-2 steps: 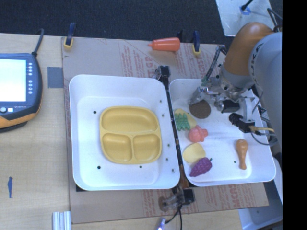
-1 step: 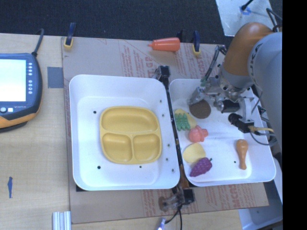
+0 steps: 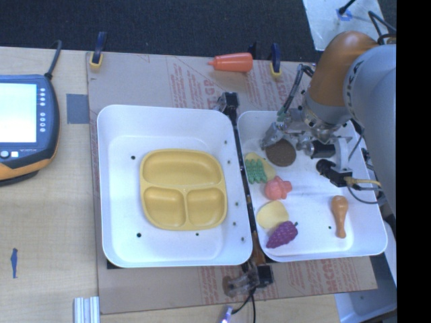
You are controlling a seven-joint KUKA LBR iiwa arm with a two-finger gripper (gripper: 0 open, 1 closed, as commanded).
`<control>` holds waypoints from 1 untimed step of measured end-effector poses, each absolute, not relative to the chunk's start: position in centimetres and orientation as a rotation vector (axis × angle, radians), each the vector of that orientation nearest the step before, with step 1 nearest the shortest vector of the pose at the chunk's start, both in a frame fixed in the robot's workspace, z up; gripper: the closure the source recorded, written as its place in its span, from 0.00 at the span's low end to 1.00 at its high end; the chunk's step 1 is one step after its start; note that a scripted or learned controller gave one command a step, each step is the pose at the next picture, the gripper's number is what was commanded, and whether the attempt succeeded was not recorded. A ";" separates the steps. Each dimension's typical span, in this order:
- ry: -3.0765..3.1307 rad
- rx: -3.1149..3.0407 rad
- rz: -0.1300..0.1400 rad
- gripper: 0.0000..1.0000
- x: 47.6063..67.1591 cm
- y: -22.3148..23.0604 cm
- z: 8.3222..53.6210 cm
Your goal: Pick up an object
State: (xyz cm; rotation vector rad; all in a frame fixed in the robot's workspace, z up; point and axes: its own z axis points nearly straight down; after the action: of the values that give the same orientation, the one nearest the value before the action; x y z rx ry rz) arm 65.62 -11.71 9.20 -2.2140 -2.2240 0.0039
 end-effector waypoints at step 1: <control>-2.224 -2.212 0.006 0.00 65.6 -10.6 9.2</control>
State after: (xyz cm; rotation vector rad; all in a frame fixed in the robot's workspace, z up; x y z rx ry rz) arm 65.60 -10.61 9.19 -2.2124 -2.2245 0.0055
